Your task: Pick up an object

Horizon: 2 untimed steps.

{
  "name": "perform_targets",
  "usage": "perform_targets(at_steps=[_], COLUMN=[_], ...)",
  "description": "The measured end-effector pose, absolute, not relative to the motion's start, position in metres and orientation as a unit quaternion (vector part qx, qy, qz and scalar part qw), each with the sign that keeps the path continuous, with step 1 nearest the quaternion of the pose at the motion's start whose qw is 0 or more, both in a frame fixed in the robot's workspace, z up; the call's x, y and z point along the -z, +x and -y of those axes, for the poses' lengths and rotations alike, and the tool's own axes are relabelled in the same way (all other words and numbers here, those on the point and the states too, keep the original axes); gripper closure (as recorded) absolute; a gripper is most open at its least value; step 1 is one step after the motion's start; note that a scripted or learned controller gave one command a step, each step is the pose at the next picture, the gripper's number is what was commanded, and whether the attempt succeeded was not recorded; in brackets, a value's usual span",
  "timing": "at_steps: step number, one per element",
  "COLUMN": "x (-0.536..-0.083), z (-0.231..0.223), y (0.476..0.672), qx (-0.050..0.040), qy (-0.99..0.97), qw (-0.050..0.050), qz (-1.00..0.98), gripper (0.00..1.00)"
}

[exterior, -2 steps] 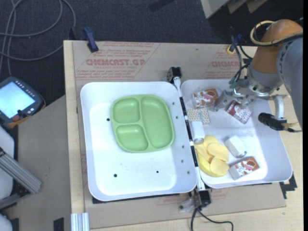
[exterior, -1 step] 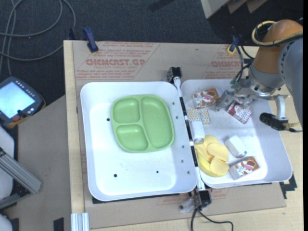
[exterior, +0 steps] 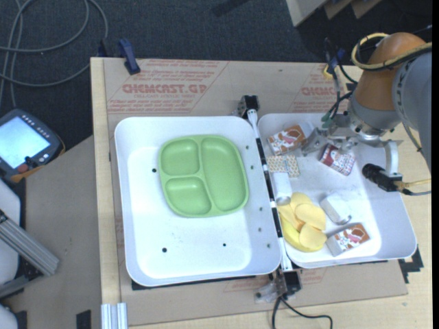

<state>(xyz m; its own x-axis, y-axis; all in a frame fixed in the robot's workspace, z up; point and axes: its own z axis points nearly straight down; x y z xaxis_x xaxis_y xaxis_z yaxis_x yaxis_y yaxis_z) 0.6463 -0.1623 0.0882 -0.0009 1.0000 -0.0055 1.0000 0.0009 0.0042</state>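
My gripper (exterior: 328,140) reaches down into the back of the right bin (exterior: 391,214) from the grey arm with the orange band (exterior: 384,74). It sits just over the near edge of a red and white packet (exterior: 338,160). A second red and white packet (exterior: 287,139) lies to its left by the bin's back corner. A third one (exterior: 352,237) lies at the bin's front. Yellow banana-like pieces (exterior: 305,223) are heaped at the front left, with a small grey block (exterior: 335,208) beside them.
A green divided plate (exterior: 203,175) lies in the left bin (exterior: 147,245). A patterned sachet (exterior: 284,164) and a white tube (exterior: 281,184) lie along the right bin's left wall. A black cable end (exterior: 381,177) hangs beside the arm.
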Motion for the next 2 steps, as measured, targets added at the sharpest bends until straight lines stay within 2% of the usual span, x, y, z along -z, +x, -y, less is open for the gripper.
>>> perform_targets(at_steps=[1, 2], x=[-0.088, -0.100], z=[0.193, 0.193], y=[0.639, 0.640], qx=[-0.0014, -0.0032], qy=[0.707, 0.707], qw=[0.004, 0.006], qz=[-0.707, -0.707], gripper=[0.00, 1.00])
